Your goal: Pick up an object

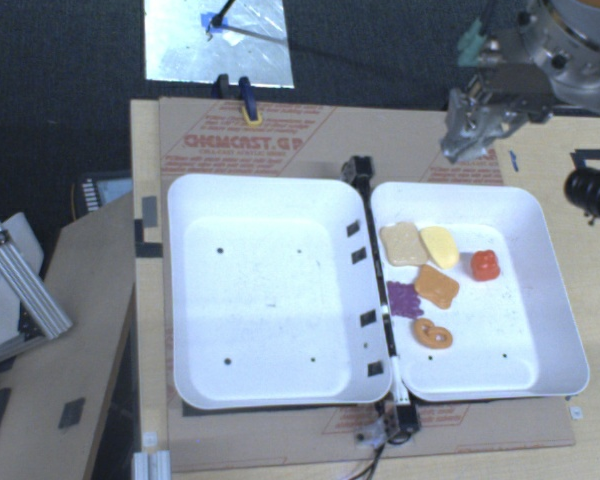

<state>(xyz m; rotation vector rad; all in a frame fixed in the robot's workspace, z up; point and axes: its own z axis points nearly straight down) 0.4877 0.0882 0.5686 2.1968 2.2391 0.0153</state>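
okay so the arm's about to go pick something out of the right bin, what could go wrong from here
The items sit tightly clustered: the tan slice, yellow piece and orange piece touch or nearly touch, so a grasp may catch two or push neighbours aside. The purple grapes lie against the divider wall of the right bin, leaving little room beside them. The gripper hangs above the bin's far rim, so a straight descent might strike it.

One fixed camera, mounted above the bench (310,128). Looks down at a slant. Takes in both bins (270,398).
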